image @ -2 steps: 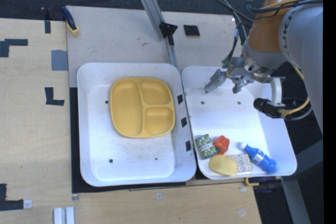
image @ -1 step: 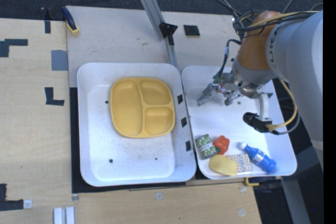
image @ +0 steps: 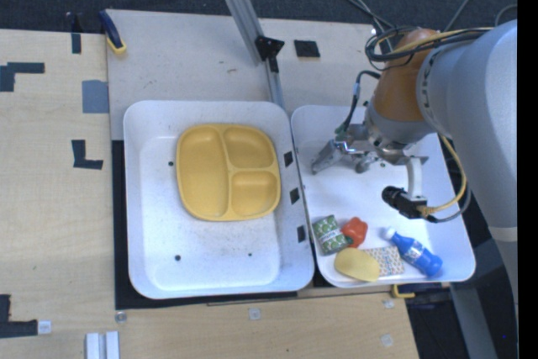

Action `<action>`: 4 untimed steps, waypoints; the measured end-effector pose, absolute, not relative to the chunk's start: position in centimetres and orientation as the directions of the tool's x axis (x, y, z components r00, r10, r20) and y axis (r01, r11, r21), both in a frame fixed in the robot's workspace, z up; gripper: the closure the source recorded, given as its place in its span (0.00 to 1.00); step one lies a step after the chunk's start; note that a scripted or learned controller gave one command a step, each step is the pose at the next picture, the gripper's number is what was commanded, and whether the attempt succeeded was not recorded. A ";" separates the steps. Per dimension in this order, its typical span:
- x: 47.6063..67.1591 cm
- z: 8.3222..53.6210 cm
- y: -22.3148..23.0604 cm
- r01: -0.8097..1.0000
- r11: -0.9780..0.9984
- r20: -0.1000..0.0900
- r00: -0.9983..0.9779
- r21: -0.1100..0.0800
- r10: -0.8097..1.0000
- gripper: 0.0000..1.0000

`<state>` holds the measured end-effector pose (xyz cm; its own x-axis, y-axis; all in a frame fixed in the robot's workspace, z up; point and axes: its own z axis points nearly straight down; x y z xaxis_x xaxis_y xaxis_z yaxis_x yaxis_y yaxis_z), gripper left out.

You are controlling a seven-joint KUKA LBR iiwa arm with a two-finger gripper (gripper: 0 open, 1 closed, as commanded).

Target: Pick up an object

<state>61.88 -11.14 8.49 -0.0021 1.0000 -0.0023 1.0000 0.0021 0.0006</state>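
Gripper hangs over right bin near its left wall, fingers spread apart, nothing between them | pickable items cluster at that bin's near edge: green packet, orange piece, yellow lemon-shape, blue bottle | we judge risk: crowding, fingers nudge neighbours or close on nothing.

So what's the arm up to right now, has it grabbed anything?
Gripper over the right bin, nothing visibly held. Items clustered at the bin's near end: blue bottle, yellow piece, green packet. Path clear.
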 end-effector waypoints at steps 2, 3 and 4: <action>61.5 14.9 -10.3 1.000 0.002 0.000 -0.002 0.001 1.000 1.00; 61.6 20.2 -10.3 1.000 0.001 -0.001 -0.001 0.004 1.000 1.00; 61.1 19.6 -5.5 1.000 0.006 0.002 -0.006 -0.002 1.000 1.00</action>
